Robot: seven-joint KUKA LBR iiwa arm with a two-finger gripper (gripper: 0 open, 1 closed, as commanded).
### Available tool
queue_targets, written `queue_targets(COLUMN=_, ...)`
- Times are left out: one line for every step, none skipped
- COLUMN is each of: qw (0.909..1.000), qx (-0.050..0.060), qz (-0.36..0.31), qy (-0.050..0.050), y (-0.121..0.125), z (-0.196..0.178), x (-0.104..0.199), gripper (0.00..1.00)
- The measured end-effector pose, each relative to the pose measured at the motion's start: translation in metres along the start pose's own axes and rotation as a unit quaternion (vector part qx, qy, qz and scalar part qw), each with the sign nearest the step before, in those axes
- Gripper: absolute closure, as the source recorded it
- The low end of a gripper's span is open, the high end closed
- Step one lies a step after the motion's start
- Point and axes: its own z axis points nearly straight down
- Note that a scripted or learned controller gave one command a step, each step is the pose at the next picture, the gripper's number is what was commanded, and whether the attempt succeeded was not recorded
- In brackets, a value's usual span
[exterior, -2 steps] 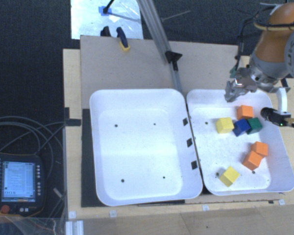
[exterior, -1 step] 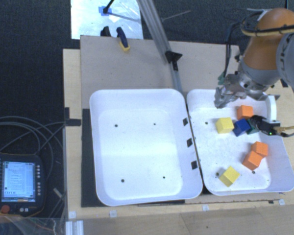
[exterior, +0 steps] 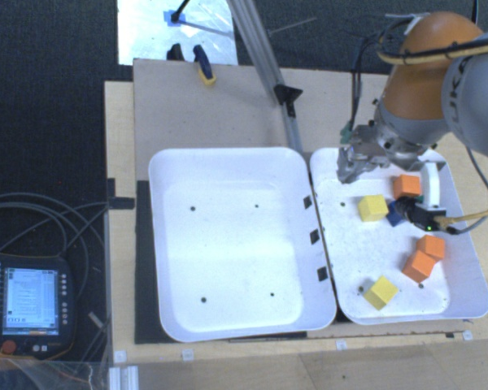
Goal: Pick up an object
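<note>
Right bin [exterior: 464, 299]: 2 yellow blocks [exterior: 381, 292], 2 orange [exterior: 424, 262].

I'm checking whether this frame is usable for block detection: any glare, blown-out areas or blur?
Camera view: the white bins are bright and nearly washed out, with soft shadows along their walls; a patch beyond the bench glares strongly; the gripper looks soft; yellow blocks and orange blocks stay distinct, casting small shadows.
</note>
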Motion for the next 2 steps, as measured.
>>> queue_targets(qw=1.0, qx=0.0, qz=-0.001, qy=0.0, y=-0.01, z=-0.014, x=0.051, gripper=1.0)
queue_targets(qw=1.0, qx=0.001, qz=0.0, qy=0.0, y=-0.022, z=-0.008, x=0.097, gripper=1.0)
